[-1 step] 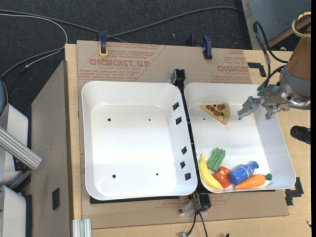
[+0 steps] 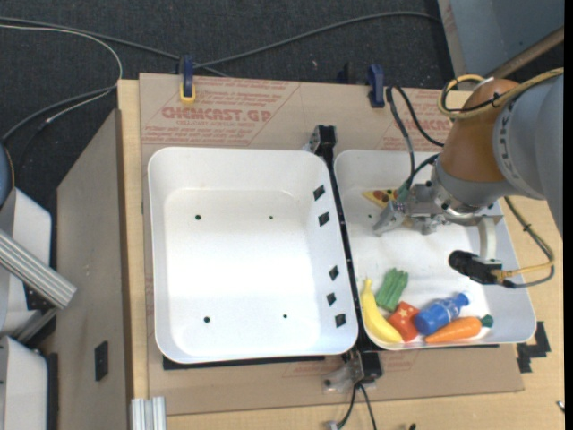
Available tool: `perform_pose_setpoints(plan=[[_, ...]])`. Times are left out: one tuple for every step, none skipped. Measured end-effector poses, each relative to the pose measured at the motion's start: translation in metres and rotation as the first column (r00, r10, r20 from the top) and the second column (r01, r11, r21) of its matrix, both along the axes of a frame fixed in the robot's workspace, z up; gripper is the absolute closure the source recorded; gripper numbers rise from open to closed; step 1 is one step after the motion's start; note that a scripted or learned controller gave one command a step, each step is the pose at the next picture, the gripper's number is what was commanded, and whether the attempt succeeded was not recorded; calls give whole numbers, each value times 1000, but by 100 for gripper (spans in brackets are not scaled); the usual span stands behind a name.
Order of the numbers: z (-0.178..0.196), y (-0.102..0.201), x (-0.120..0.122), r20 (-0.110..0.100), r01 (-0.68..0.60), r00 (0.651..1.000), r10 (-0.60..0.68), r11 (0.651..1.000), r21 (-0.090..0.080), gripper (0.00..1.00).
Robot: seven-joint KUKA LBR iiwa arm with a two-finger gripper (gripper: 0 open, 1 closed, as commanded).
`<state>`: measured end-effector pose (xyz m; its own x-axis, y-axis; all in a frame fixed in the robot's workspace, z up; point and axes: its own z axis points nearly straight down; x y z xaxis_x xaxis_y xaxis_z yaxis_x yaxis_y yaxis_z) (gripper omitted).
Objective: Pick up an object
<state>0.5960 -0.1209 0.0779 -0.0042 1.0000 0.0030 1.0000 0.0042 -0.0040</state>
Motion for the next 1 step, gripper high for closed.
perform_pose_setpoints(plan=[[13,-3,-104,-6,9,1000,-9,1000,0,0]])
